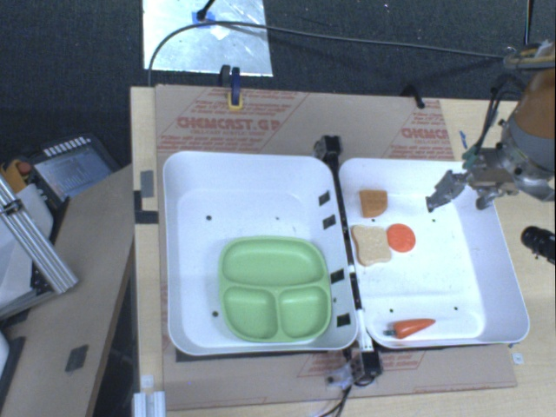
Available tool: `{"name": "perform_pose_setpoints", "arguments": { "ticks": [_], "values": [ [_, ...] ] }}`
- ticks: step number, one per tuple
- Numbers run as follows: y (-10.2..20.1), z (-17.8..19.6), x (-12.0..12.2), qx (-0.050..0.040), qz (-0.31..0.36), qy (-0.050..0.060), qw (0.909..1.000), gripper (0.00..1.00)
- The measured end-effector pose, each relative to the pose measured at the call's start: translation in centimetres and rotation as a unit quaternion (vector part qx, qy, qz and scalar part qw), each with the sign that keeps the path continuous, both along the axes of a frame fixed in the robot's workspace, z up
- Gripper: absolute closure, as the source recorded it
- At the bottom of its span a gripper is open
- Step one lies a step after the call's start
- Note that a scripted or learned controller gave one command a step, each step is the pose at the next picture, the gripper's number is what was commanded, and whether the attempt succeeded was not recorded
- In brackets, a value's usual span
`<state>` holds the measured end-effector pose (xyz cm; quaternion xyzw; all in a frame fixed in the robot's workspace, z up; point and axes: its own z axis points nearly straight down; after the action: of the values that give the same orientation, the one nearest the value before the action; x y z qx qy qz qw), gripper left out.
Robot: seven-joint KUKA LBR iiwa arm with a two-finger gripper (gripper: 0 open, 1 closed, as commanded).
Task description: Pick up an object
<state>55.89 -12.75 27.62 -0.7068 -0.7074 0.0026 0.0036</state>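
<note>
The right bin (499,276) holds several toy foods: a brown-orange chunk (373,202), a slice of bread (372,244), a red round slice (400,237) touching the bread, and an orange carrot (412,327) near the front wall. My gripper (461,196) hangs over the bin's back right part, to the right of the chunk and above the red slice. Its fingers (440,194) are spread open with nothing between them.
A green divided plate (274,287) lies in the left bin (191,198). Black clips join the two bins along the middle wall (340,233). A cable runs across the back of the bench, and a metal rail stands on the side table at left.
</note>
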Motion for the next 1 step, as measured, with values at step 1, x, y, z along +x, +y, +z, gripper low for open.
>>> {"name": "perform_pose_setpoints", "arguments": {
  "ticks": [1],
  "values": [
    [0.02, 0.56, 0.18, -0.0008, 0.001, -0.005, 1.0, 0.0]
  ]
}}
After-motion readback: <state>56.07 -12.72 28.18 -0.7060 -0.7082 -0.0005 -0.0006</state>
